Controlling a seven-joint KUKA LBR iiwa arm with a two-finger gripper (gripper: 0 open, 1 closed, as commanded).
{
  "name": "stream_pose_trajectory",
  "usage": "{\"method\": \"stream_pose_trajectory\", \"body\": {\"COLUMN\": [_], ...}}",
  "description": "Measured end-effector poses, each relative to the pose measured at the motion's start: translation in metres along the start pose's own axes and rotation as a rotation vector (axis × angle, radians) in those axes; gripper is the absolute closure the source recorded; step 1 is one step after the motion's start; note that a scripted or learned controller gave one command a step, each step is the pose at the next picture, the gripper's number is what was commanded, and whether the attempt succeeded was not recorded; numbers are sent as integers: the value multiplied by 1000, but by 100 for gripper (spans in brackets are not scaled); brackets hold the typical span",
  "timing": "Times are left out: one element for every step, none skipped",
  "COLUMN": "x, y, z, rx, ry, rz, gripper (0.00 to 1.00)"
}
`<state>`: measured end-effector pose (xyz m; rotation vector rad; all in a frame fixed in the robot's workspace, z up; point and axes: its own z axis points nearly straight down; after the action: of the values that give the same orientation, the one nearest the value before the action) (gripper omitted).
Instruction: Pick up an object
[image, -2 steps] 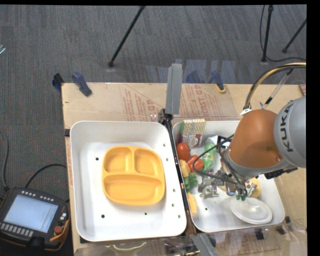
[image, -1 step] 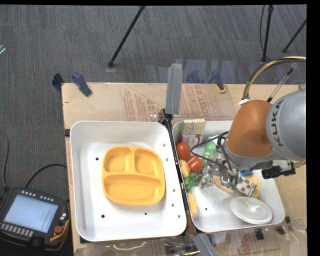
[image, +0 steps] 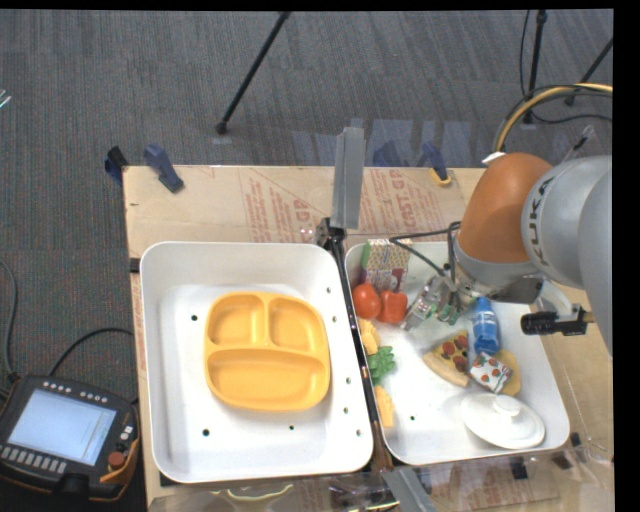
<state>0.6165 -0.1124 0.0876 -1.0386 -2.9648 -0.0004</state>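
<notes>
One gripper (image: 436, 303) beside red pepper (image: 393, 306).

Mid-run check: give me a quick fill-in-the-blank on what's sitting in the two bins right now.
1. The yellow divided tray lies in the ____ bin of the camera view.
2. The gripper is low over the right bin, beside the ____ tomato.
3. The blue bottle sits just above the slice of ____ in the view.
4. The white lid rests near that bin's ____ right corner in the view.

Missing words: left; red; pizza; lower
</notes>
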Motion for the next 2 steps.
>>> {"method": "stream_pose_trajectory", "body": {"x": [-12, -10], "y": [10, 13], "z": [2, 3], "rx": [5, 11], "ry": [5, 6], "rz": [240, 571], "gripper": [100, 100]}}
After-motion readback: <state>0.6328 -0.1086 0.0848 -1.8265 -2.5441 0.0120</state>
